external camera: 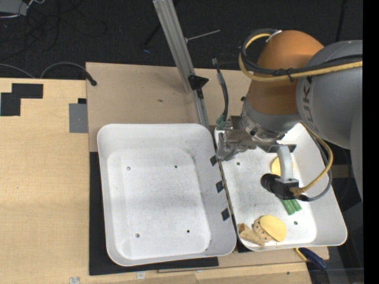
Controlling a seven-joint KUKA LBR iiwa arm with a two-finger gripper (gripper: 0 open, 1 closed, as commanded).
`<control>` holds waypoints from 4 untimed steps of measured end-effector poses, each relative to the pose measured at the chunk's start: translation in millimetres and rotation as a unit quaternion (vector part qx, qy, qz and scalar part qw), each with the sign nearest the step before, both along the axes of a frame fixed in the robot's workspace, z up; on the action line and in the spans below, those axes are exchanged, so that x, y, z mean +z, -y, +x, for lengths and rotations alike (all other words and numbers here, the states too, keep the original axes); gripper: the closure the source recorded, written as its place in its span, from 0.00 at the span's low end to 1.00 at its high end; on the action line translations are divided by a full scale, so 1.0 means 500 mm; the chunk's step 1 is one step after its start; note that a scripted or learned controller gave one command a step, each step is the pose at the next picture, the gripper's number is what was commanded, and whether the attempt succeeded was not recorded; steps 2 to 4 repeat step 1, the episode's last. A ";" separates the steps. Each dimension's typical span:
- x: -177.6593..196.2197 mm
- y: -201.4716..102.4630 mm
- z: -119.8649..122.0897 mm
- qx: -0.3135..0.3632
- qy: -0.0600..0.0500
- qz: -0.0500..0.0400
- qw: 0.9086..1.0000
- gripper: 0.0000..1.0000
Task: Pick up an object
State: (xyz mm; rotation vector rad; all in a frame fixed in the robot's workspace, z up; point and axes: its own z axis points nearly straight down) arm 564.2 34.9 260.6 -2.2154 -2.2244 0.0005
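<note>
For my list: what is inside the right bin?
Inside the right bin: a yellow disc, a tan piece, a green piece, another yellow piece partly covered. The arm hides its far part.

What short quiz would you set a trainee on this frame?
1. True or false: the yellow round object lies near the front rim of the right bin.
2. The gripper is over the right bin, by which rim as the view shows it? A) left; B) right; C) front.
3. Fill in: the small object between the gripper and the yellow round object is coloured ____.
Key: 1 true; 2 A; 3 green.
</note>
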 end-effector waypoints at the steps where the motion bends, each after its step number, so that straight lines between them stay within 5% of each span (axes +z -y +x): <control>1: -0.001 -0.088 0.038 0.000 0.000 0.000 1.000 1.00; 4: -0.001 -0.088 0.038 0.000 0.000 0.000 1.000 1.00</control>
